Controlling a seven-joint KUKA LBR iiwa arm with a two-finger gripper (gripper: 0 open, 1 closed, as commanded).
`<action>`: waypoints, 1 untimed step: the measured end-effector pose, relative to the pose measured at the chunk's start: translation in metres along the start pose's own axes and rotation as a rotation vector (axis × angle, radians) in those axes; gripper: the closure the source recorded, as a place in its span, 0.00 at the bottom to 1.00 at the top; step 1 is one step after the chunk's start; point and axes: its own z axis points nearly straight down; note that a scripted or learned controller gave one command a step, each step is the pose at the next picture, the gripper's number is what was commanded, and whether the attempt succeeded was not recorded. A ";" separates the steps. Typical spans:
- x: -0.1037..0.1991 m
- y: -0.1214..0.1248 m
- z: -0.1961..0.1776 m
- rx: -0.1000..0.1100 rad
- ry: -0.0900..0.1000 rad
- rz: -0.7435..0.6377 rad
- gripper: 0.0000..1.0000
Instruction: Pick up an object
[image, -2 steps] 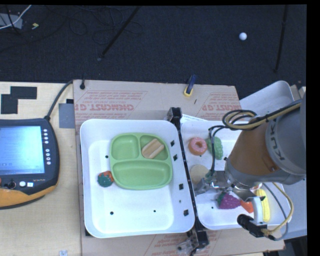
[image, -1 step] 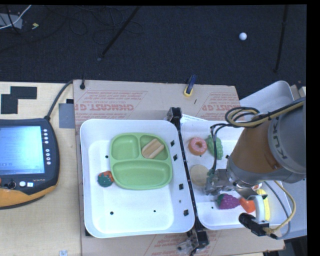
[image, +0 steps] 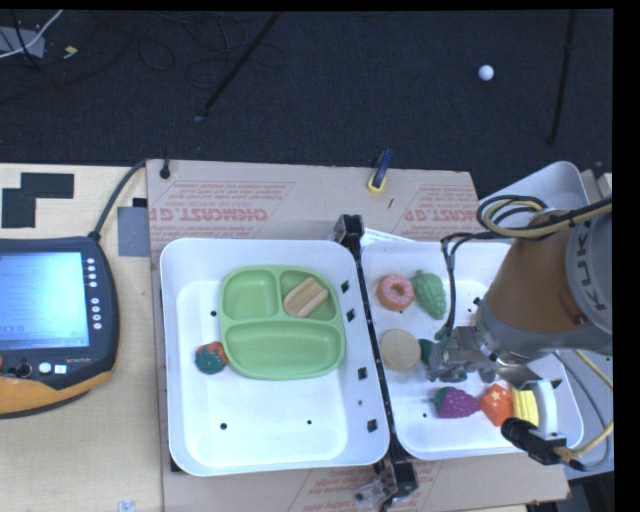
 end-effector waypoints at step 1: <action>0.003 0.002 -0.062 -0.002 0.000 -0.007 1.00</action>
